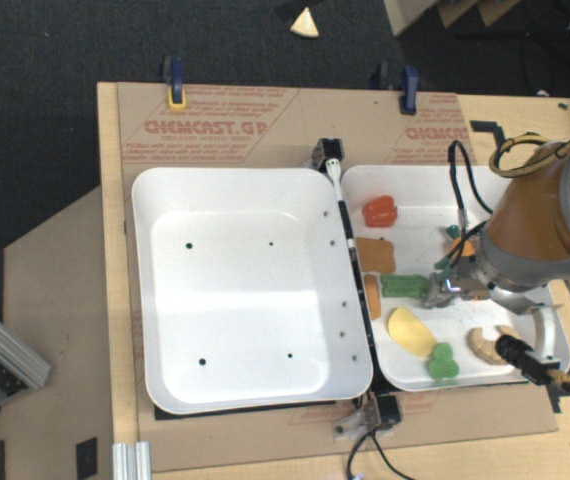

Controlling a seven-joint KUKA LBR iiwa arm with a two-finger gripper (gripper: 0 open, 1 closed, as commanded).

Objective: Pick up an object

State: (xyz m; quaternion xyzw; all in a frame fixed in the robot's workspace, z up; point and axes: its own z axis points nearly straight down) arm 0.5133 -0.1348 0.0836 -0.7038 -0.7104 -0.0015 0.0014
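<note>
Camera view had the arm [540, 213] reaching in from the right over the right bin [405, 180], gripper [443, 290] low inside it, right at the end of a green block [402, 286]; fingers too small and dark, couldn't tell open vs closed. Other objs in that bin: red piece [379, 210], brown square [376, 255], yellow piece [411, 331], green lump [443, 364], tan piece [482, 344]. Left bin [165, 193] lay alongside, touching.

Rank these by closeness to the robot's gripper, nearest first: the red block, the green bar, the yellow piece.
In the camera view, from the gripper:
1. Green bar, right beside it, on the left.
2. Yellow piece, below and slightly left.
3. Red block, farthest, toward the bin's top.
</note>
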